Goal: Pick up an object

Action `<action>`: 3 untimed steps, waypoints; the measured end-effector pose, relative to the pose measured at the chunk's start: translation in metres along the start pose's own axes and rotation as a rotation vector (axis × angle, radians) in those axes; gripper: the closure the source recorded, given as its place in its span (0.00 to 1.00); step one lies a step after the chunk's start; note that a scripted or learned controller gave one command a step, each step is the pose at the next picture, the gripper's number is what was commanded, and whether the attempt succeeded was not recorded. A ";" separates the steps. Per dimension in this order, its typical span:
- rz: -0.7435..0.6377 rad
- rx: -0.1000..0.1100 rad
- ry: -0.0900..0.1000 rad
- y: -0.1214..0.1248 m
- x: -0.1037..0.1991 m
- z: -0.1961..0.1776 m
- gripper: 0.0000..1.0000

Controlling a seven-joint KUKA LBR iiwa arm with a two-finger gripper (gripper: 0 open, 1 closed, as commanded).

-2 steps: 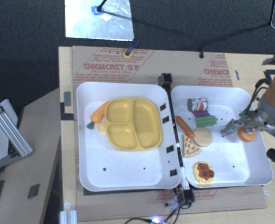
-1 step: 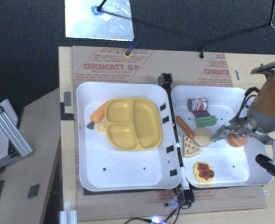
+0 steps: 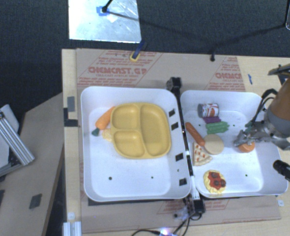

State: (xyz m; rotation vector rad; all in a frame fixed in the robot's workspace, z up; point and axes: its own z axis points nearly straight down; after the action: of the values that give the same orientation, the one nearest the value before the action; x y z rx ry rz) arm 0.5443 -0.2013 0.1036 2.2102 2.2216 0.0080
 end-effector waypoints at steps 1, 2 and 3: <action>0.000 0.003 0.000 0.004 0.010 -0.052 1.00; 0.000 0.003 0.000 0.003 0.006 -0.097 1.00; 0.000 0.005 0.001 0.004 0.006 -0.123 1.00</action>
State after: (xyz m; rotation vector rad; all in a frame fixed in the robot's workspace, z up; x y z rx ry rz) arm 0.5474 -0.1951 0.2262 2.2128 2.2244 0.0036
